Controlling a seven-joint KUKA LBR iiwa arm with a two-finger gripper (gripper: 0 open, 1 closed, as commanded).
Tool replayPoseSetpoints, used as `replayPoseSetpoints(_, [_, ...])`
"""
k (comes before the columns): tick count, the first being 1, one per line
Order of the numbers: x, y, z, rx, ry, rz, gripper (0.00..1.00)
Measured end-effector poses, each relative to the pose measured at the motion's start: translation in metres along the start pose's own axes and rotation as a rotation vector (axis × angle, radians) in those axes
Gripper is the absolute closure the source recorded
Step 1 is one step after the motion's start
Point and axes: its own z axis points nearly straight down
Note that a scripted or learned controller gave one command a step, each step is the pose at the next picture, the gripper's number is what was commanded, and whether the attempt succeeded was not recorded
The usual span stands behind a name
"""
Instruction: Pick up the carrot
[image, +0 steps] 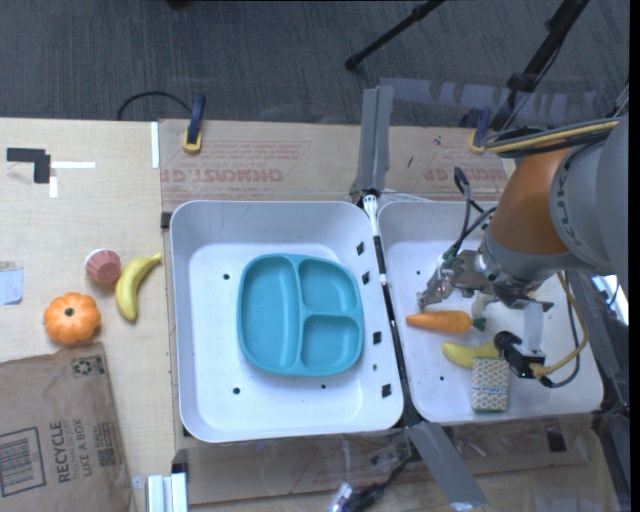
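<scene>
Inside the right bin (560, 395), a shallow white tray with rounded corners, the carrot (440, 322) lay on its side: a smooth, tapered orange toy with a small green stub at its right end, its tip pointing toward the divider between the bins. Just above and slightly right of it hung the end effector (437, 290), metallic and angular, at the end of the grey arm (590, 200) with its glossy orange band (530, 205). It sat close over the carrot, with a sliver of white floor between them; nothing was between its fingers, and whether they were spread or pressed together could not be told from this slant. Below the carrot lay a small yellow banana (468, 352), and beside that a rectangular sponge (490, 385), speckled and coarse, with a green edge. Black and yellow cables looped around the wrist. Across in the left bin (200, 330) rested a teal plastic plate (300, 314) with three compartments and soft corners. Out on the pale plywood counter (80, 210) to the left sat a ribbed orange pumpkin (71, 318), a curved yellow banana (134, 286), a round pinkish item (102, 266) and a brown cardboard sheet (60, 430) printed with a recycling mark.
</scene>
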Motion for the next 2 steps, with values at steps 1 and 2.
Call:
replayPoseSetpoints(1, [-0.020, -0.042, 0.001, 0.001, 0.001, -0.187, 0.00])
replayPoseSetpoints(2, [-0.013, -0.088, 0.001, 0.002, 0.001, -0.081, 0.00])
